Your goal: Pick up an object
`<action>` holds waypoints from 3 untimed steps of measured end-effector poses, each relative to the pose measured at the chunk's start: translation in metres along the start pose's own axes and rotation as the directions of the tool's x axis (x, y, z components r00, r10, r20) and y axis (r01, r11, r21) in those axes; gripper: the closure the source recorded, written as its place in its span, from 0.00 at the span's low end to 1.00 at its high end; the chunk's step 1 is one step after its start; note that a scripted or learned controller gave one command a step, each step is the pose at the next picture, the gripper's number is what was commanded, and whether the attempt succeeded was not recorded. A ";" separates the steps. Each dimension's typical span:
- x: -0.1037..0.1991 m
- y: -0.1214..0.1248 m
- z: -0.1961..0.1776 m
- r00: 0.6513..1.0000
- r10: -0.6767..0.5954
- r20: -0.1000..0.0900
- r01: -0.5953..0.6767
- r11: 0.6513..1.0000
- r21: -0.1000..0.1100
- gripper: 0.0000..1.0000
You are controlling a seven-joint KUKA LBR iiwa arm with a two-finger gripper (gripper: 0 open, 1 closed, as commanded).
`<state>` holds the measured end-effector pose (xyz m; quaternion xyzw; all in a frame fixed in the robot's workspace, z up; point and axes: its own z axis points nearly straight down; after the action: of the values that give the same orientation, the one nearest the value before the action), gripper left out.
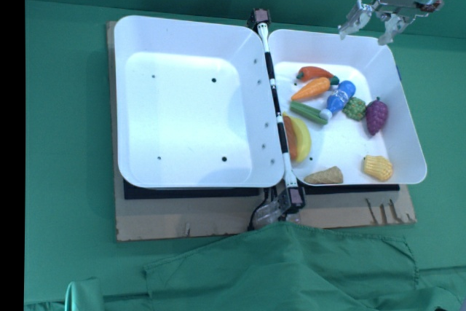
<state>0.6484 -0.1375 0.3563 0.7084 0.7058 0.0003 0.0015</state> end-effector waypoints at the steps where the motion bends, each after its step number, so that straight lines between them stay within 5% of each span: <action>1: -0.020 -0.001 0.099 1.000 0.002 0.000 -0.002 1.000 0.008 0.00; 2: -0.007 -0.014 0.163 1.000 -0.001 0.003 0.001 1.000 -0.008 0.00; 3: 0.018 0.042 0.176 1.000 -0.014 0.001 0.013 0.998 0.067 0.00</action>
<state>0.6913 -0.1196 0.1803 0.7033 0.7102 -0.0238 -0.0217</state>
